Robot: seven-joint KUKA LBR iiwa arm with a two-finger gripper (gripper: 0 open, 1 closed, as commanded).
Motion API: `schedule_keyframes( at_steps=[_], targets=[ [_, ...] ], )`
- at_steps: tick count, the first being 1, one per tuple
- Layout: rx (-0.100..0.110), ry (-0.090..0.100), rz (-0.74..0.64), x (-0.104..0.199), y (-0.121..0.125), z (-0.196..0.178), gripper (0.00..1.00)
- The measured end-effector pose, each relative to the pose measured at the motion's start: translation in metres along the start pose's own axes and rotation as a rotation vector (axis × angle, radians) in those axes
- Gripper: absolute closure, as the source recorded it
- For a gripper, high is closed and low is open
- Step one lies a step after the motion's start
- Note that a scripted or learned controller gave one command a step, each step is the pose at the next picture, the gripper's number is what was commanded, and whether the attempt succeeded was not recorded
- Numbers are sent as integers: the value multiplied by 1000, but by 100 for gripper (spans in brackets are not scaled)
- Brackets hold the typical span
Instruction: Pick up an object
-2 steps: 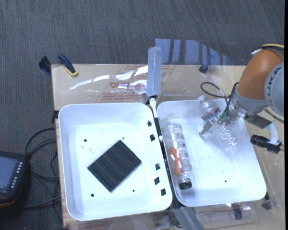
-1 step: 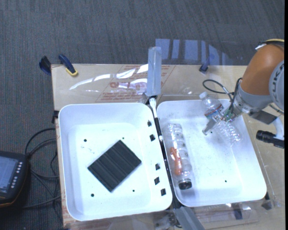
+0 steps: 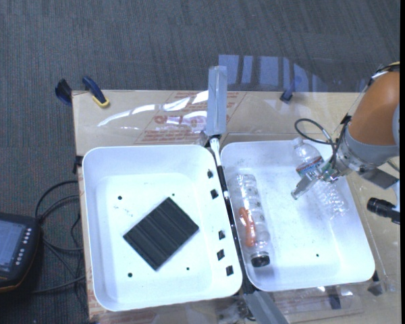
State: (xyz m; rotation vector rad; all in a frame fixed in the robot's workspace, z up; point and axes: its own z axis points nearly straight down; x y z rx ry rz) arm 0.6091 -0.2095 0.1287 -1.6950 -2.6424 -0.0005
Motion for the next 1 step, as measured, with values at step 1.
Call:
schedule_keyframes(
  at_steps=[1],
  targets=[
    [-2, 0, -49, -16, 32, 29, 0]
  ],
)
